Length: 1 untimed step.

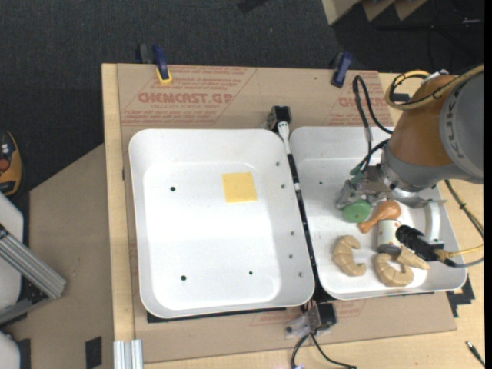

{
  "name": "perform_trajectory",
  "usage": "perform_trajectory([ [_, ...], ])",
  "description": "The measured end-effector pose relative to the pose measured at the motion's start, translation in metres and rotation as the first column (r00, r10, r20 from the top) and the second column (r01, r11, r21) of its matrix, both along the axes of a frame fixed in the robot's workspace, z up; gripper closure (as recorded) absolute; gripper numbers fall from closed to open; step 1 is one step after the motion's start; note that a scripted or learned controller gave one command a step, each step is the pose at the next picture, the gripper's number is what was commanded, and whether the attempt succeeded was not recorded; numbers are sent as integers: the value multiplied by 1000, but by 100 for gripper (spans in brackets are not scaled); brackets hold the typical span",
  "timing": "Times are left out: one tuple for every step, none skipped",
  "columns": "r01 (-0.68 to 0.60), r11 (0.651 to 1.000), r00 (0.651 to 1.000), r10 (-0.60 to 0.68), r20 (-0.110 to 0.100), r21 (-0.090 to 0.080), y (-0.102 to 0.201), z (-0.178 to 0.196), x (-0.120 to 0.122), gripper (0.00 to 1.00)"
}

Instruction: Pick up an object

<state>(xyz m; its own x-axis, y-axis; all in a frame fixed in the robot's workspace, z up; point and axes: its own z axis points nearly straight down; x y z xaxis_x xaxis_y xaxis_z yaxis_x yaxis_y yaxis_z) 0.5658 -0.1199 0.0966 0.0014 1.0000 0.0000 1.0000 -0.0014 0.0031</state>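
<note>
Currently gripper point(355, 200) low in right bin point(323, 160), over green object point(356, 212); grip state indeterminate, so verify. Croissants point(350, 254) and orange piece point(380, 215) cluster nearby. Yellow square point(239, 187) isolated in left bin point(154, 206): easier target.

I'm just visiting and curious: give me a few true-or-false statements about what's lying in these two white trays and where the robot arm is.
1. A yellow square lies in the left bin. True.
2. The croissants lie in the left bin. False: both are in the right bin.
3. The arm is over the right bin. True.
4. The green piece lies beside the yellow square. False: it is in the right bin, by the pincer.
</note>
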Motion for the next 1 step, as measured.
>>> perform_trajectory([
  [-9,1000,1000,9,8,0,67,94,30,100],
])
